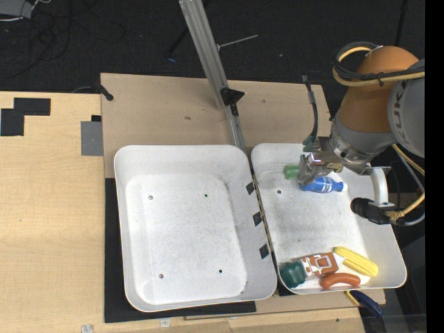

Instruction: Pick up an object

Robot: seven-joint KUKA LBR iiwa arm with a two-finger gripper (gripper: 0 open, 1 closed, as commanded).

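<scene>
My gripper [310, 172] hangs low over the far part of the right bin [312, 220]. A blue bottle [326, 185] lies on its side right beside and partly under the gripper. A small green piece [291, 171] sits just to the gripper's left. The gripper body hides where the bottle meets it. At the bin's near edge lie a dark green object [293, 274], a small orange and white box [321, 263], a yellow corn cob [356, 261] and a red sausage-shaped piece [340, 280].
The left bin [139, 186] stands beside the right one, joined by black clips [257, 218]. A metal rail [210, 61] slants up from the bins' far edge. The arm's grey and orange body [374, 96] is at the right.
</scene>
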